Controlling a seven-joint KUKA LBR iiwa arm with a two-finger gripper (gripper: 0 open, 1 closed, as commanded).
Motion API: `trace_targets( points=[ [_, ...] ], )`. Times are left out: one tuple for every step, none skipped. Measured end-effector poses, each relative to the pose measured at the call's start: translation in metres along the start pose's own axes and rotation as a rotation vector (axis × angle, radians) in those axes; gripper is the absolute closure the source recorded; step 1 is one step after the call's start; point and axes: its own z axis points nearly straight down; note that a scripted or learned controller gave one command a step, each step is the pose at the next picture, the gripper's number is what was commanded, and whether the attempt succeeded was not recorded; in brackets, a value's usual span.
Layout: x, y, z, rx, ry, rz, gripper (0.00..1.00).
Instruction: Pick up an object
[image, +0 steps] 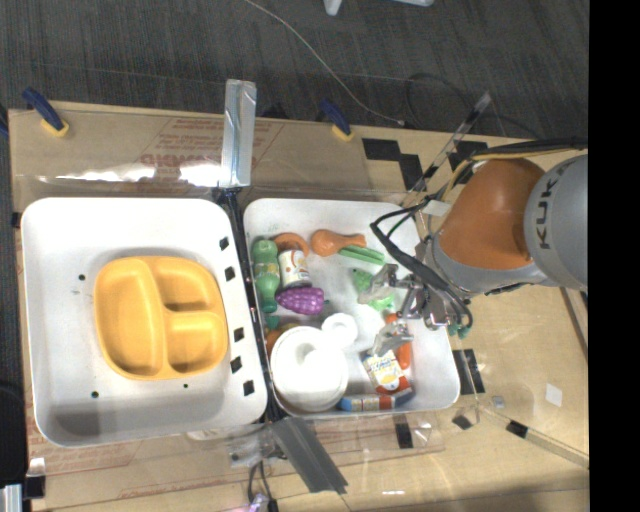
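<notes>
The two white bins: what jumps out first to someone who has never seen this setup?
The yellow divided tray lies alone in the left bin. The right bin is crowded with small toys, among them purple grapes and a stack of white bowls. The grey arm with its orange band reaches in from the right, its end effector low over that clutter.

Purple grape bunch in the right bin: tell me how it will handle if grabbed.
The purple grape bunch looks like a small plastic toy, so probably light and stiff. Its bumpy, rounded surface may slip or roll. Neighbours crowd it, likely hindering access.
</notes>
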Motion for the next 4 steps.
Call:
trace_targets(
  points=[
    [-0.085,0.008,0.035,0.001,-0.007,-0.015,0.0],
    [-0.037,0.005,0.036,0.001,-0.008,-0.012,0.0],
    [-0.109,0.008,0.037,0.001,0.001,-0.083,0.0],
    [-0.083,0.008,0.036,0.0,-0.004,-0.269,0.0]
  ],
)
